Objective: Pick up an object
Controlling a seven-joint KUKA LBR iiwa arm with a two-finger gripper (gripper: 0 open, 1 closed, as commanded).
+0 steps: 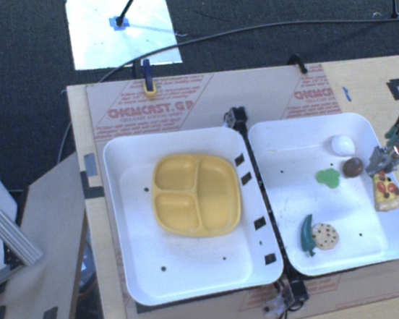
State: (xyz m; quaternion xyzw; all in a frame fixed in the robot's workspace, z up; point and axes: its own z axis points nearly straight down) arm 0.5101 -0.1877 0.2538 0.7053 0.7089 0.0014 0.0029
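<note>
My gripper hangs at the right bin's three o'clock rim, whether clenched or released I cannot tell. Just below it lies a pizza slice; just left, a brown ball, a green piece and a white egg. Toward six o'clock rest a cookie and a green pepper. A yellow divided plate sits in the left bin.

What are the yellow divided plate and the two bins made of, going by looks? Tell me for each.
Yellow divided plate: likely moulded plastic, matte; one even colour, soft rounded compartment ridges, no glare. Left bin and right bin: probably thin formed plastic, smooth white, with rounded corners and raised rims; the look alone cannot rule out coated metal.
</note>
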